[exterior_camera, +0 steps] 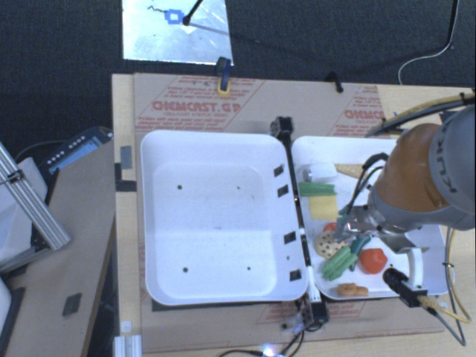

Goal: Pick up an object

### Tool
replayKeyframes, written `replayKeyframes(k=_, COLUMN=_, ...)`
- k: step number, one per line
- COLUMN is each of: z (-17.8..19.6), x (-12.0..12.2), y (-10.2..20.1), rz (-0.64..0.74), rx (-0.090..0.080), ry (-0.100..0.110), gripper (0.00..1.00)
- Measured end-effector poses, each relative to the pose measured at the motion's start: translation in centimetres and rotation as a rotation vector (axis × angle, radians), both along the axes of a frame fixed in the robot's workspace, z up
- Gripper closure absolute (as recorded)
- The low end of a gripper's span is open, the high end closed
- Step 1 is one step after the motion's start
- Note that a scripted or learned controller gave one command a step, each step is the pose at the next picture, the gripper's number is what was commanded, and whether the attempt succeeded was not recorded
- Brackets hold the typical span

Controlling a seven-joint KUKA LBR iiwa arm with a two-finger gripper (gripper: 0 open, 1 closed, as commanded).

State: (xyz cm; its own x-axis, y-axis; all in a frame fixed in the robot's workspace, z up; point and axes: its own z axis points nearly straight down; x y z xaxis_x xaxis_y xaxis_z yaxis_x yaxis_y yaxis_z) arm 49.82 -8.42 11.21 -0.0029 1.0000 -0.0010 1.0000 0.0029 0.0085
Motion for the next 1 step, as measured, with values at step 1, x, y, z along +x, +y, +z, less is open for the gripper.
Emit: replayKeyframes(k=1, z=-2.8, x=7.03, y=0.03, rz=0.003, rx=0.0, ry=0.002, gripper=1.0)
